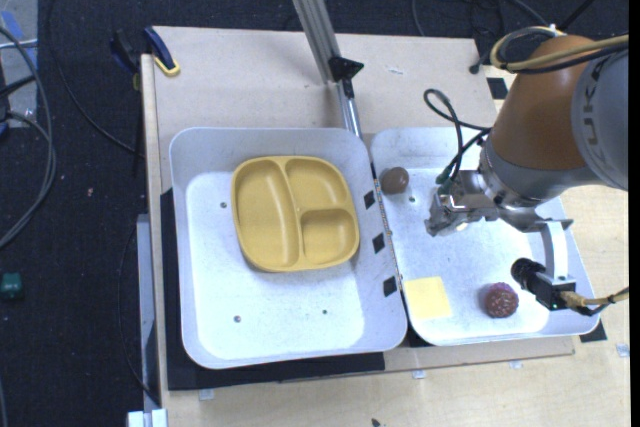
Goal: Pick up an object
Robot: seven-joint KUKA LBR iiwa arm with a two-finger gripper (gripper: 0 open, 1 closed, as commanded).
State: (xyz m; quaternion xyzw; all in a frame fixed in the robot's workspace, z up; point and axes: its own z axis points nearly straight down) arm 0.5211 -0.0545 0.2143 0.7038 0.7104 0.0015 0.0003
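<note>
brown ball [395,180] beside gripper [445,215]

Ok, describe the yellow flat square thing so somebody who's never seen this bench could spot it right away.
Start at the right-hand white bin, the one the gripper is over. Along its near edge, at the corner beside the other bin, lies the yellow square. It is flat and pale yellow, unlike the two round, dark objects, a reddish ball and a brown ball.

From overhead, my view is evenly and brightly lit; the white bins [200,315] look slightly washed out. Soft shadows pool beneath my arm [560,115]. The dark floor at the frame's left swallows detail; overall sharpness is modest.
</note>
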